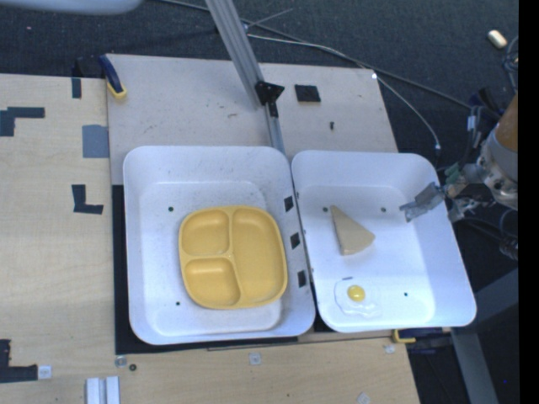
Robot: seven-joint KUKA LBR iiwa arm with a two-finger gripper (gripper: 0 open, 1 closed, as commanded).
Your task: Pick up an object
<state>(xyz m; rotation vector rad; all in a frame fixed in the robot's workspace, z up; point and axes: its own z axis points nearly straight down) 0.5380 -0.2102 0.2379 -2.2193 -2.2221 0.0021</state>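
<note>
Pincer [418,201], state impossible to tell, hovers at the right bin's [446,259] right edge, with the cheese wedge [351,232] toward the bin's middle.

A blue-and-yellow clamp [113,77] is lying at my bench's [194,108] far left corner, and a slanted metal rail [238,40] is crossing the far edge.

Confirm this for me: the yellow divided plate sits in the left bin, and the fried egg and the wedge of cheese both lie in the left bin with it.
Not quite. The camera view shows the yellow divided plate in the left bin, as you say, but the fried egg and the wedge of cheese lie in the right bin, apart from the plate.
</note>
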